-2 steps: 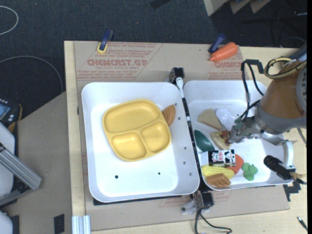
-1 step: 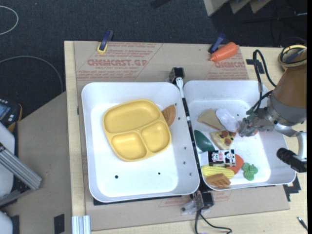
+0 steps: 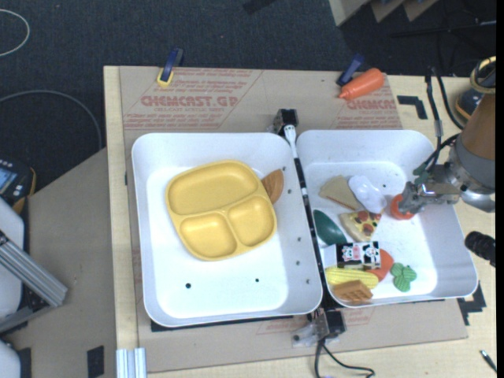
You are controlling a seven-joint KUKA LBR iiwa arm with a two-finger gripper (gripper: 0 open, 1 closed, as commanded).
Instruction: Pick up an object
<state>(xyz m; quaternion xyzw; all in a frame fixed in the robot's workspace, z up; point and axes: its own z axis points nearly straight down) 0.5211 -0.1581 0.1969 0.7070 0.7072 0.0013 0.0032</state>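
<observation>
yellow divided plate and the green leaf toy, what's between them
In the camera view, a brown piece beside the yellow divided plate, then both bins' rims, before the green leaf toy.

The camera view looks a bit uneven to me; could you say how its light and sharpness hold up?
Camera view: even overhead light, soft shadows inside the left bin; the yellow divided plate is crisp; small toys in the right bin blur together; the gripper is too small to resolve.
</observation>
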